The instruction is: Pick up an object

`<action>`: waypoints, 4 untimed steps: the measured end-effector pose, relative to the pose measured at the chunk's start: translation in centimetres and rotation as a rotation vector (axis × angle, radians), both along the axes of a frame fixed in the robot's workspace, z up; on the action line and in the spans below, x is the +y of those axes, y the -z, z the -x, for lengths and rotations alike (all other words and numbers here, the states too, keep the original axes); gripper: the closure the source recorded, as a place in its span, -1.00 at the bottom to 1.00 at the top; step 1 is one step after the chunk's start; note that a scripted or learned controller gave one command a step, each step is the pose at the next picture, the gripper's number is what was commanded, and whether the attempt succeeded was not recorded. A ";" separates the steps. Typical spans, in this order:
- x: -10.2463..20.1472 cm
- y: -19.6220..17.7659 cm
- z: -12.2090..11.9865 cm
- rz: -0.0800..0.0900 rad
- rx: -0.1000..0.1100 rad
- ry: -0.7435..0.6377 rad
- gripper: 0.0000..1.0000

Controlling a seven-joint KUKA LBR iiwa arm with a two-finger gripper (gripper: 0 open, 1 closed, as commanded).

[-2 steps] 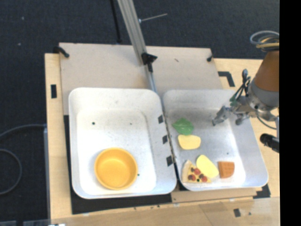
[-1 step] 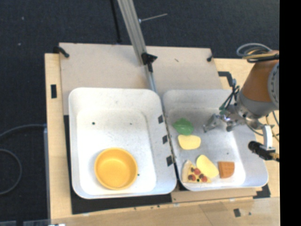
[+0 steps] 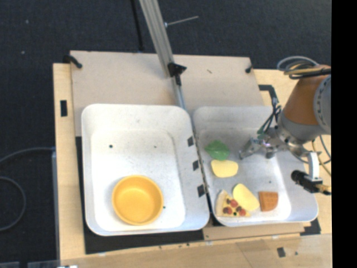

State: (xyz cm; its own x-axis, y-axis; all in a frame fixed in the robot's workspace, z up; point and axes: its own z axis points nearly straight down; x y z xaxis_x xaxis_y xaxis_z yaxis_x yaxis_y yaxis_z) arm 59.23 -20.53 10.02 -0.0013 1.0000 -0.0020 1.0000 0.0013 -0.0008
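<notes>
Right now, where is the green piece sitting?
The green piece lies in the right bin, near its left wall, just above the pale yellow piece and left of the pincer.

Yellow bowl (image 3: 137, 199), green leaf (image 3: 217, 148), orange-brown block (image 3: 268, 201), white bins (image 3: 95, 149).

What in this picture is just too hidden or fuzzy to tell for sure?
- Gripper, camera view: too small and blurred against the right bin to read how it is set.
- Arm: cut off by the right edge.
- Small red bits near the yellow pieces: too tiny to identify.
</notes>
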 end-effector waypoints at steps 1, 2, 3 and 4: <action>-0.1 -1.3 -0.1 0.001 -0.005 0.001 1.00; -0.9 -7.3 -1.0 0.002 -0.009 -0.001 1.00; -1.1 -10.8 -1.0 0.000 -0.005 -0.003 1.00; 4.0 -12.3 -0.1 -0.003 -0.004 -0.005 1.00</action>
State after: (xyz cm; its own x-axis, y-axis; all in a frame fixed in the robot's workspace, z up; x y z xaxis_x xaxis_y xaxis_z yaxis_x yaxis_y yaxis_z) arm 59.29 -16.55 22.36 -0.0064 1.0000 0.0006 1.0000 0.0064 0.0032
